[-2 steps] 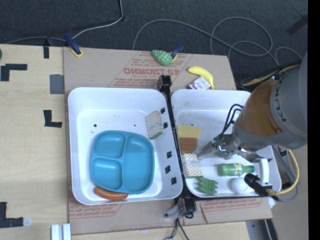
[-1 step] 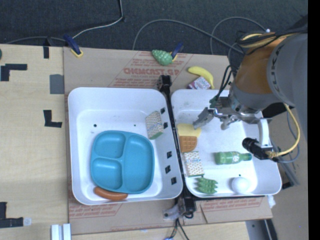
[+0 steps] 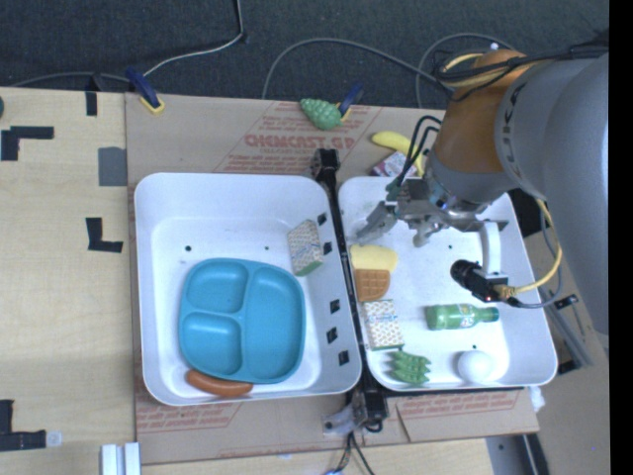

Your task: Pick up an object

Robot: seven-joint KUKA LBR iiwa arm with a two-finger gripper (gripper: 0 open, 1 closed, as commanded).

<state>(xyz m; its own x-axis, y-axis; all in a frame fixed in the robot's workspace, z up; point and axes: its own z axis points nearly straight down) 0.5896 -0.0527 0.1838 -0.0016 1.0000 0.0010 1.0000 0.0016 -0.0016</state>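
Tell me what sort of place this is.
Probably a robotics lab bench set up for grasping trials. A grey arm with its claw hangs over two white bins that hold toy food, like a hot dog and a green bottle, and loose cables run behind.

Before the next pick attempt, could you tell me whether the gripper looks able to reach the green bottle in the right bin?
Probably yes: the green bottle lies on its side, apart from its neighbours, with nothing on it, below the gripper.
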